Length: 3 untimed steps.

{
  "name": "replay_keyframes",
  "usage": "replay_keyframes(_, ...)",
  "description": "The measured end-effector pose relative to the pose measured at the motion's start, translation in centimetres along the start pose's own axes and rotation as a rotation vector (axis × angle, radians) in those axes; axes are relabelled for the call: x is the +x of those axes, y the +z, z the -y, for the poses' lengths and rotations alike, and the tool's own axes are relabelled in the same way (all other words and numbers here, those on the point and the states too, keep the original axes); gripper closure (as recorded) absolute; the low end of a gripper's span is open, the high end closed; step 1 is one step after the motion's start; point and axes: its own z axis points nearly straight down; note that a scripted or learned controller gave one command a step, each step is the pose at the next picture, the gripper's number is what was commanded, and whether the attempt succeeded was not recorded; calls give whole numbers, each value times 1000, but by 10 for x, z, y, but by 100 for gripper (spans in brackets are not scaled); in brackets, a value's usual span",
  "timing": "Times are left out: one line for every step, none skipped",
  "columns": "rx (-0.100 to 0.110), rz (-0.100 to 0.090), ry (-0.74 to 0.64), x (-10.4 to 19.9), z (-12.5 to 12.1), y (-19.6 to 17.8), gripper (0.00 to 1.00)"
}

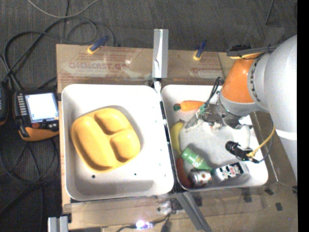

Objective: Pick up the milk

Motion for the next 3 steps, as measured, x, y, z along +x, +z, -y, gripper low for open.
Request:
replay_keyframes(-13,0,110,-20,-63,3,0)
replay_keyframes(6,-4,96,-65,-85,5,0)
replay_keyframes(10,4,93,-65,-85,-3,100)
